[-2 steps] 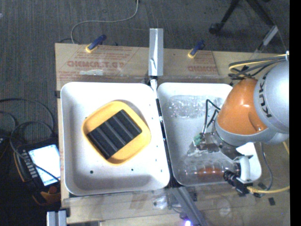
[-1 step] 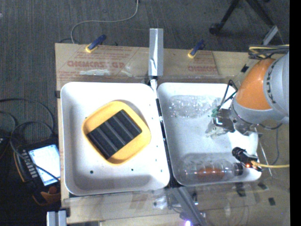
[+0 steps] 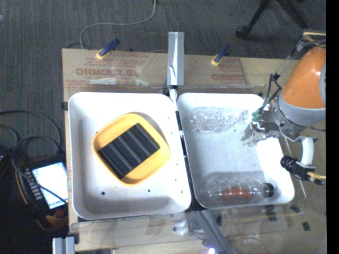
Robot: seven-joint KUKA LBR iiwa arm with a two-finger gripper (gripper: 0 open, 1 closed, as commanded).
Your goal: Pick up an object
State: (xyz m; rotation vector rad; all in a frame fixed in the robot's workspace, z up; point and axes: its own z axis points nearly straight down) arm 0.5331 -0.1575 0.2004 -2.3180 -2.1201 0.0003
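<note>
A: Gripper status?

B: It sits over the right bin, by the bin's right wall, roughly level with its upper half. Too small and blurred to read whether it is open or closed, so I can't tell. Nothing is visibly between the tips.

A: Arm?

B: The arm enters from the right, orange band above a grey wrist, leaning over the bin's upper right corner.

A: What's in that bin?

B: Two clear plastic items. A crumpled clear bottle lies on its side near the top wall, just left of the gripper and apart from it. A second clear bottle with brownish contents lies along the bottom wall, dark cap pointing right, well below the gripper.

A: Left bin?

B: The left bin holds one yellow tray-like piece with black ribbed inserts, rotated at a slant, about centred.

A: Surroundings?

B: Both bins rest on a cardboard sheet with two blue-and-yellow clamps on its far edge. A tablet-like device lies on the floor to the left.
</note>
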